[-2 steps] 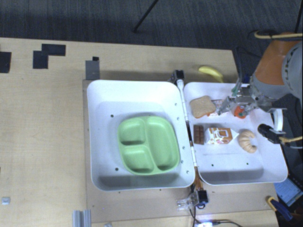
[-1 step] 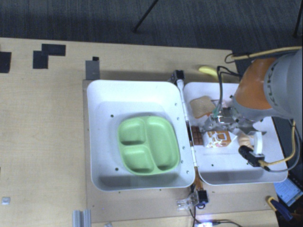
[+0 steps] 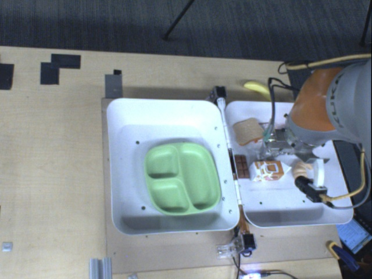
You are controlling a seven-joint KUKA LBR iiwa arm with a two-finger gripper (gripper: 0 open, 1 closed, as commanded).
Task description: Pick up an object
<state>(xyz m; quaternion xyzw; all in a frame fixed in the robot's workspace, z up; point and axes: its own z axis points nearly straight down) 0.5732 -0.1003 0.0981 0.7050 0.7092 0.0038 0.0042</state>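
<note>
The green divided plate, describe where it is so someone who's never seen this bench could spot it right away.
Of the two white bins side by side, look in the left bin, away from the arm. The green divided plate lies near its middle. It is pale green with three compartments, unlike the small brown and orange-and-white items in the right bin.

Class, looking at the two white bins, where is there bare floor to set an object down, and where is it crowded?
Free: left bin floor all around the green divided plate, and the right bin strip along its near wall. Crowded: the right bin's middle, where the claw hangs over the orange-and-white packet, beside the brown bar and tan piece.
</note>
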